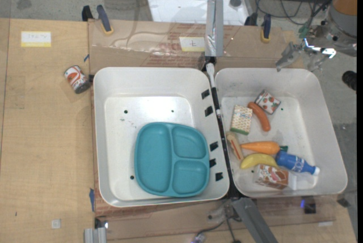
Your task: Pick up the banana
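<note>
The yellow banana lies in the right bin, near its front left, curved side down. An orange carrot lies just behind it and a blue bottle touches its right end. My gripper hangs above the bin's far right corner, well behind the banana, fingers spread open with nothing between them.
Around the banana lie a red sausage, a cracker box, a strawberry carton, a hot dog and a printed packet. The left bin bears a teal divided plate. A small can rests on the bench at left.
</note>
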{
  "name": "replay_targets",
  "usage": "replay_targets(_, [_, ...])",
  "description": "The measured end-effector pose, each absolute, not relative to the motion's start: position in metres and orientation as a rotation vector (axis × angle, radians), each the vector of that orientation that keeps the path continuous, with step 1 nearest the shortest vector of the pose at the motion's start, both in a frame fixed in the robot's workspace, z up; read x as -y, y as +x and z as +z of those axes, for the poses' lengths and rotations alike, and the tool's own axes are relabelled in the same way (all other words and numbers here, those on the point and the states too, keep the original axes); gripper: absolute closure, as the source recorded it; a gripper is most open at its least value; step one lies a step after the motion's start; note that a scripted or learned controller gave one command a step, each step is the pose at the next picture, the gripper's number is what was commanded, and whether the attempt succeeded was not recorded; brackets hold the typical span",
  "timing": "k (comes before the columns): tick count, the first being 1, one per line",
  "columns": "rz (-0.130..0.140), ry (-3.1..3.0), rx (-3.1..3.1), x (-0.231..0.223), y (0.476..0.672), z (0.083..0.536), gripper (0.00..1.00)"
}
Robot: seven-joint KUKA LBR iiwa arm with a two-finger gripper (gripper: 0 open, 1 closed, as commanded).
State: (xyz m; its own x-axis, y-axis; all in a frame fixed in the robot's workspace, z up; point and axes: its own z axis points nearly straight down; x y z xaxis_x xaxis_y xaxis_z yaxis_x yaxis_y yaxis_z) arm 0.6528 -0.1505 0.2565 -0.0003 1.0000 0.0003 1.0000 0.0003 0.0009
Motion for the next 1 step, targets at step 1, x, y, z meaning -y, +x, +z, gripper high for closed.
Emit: replay_targets(1, [-0.002, 2.555, -1.831, 0.1203, 0.6582, 0.1534, 0.00])
